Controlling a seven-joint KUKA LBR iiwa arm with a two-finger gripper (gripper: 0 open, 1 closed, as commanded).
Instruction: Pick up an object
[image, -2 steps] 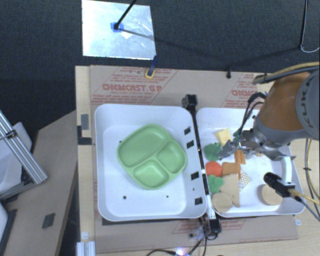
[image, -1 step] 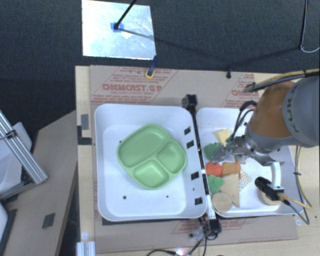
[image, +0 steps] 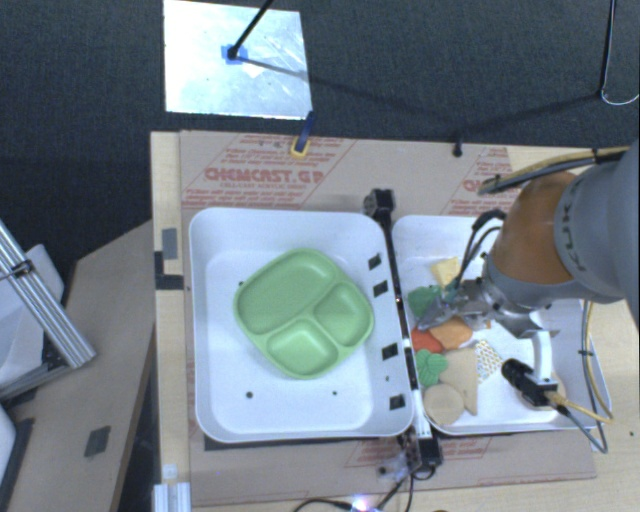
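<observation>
My gripper (image: 438, 312) hangs low over the left part of the right bin (image: 520, 425), in among a pile of toy food. Right beside it lie a green leafy piece (image: 421, 299), an orange piece (image: 456, 335) and a red piece (image: 427, 341). A yellow piece (image: 445, 270) sits just behind it. Nearer the front are another green piece (image: 432, 368), a tan slab (image: 463, 376) and a round tan piece (image: 443, 404). Nothing shows lifted off the bin floor.
The left bin (image: 215, 300) holds a light green divided plate (image: 303, 312). A black-clipped divider (image: 392, 300) runs between the two bins. The grey and orange arm (image: 560, 240) covers the back right of the right bin. A checkered piece (image: 487, 358) lies by the tan slab.
</observation>
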